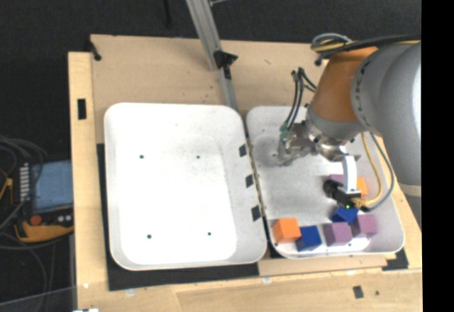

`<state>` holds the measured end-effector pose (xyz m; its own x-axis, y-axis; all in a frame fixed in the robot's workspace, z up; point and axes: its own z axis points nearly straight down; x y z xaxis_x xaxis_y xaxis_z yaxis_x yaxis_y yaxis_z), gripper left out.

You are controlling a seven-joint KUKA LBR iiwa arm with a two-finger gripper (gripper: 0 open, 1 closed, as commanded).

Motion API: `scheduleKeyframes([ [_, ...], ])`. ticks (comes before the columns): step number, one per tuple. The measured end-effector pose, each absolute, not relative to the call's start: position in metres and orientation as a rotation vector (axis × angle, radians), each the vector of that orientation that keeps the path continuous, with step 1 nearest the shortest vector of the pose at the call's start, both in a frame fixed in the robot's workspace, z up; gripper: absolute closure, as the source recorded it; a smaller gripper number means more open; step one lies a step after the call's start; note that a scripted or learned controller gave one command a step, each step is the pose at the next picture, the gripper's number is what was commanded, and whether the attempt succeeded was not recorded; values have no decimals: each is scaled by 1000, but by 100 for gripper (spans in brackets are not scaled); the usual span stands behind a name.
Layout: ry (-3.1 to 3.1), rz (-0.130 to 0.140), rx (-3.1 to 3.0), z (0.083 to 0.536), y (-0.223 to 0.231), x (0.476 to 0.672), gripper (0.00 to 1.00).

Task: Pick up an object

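While the arm (369, 108) is reaching in over the right bin (266, 126), the hand (287, 151) is hanging above a bare stretch of the bin's upper floor, and nothing is showing in its grasp; whether it is apart or together I cannot tell at this size. Candidate objects are lying well apart from it, along the bin's near edge: an orange block (286, 229) touching a blue block (309, 237), then 2 purple blocks (341, 232), with a second blue block (346, 215) just behind them. By my judgement the approach step is in hand, with no grasp made. Next, the hand is needing to travel toward that cluster, line up over 1 block with free sides, and descend. Meanwhile the left bin (177, 183) is sitting idle on the desk (142, 48).
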<state>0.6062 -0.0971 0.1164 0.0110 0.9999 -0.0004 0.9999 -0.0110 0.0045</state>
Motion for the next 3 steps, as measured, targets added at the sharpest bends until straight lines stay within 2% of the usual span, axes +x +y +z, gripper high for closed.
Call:
scheduleKeyframes([
  [1,2222,6,2215,164,-95,615,100],
  [3,2223,6,2213,257,-92,606,100],
])
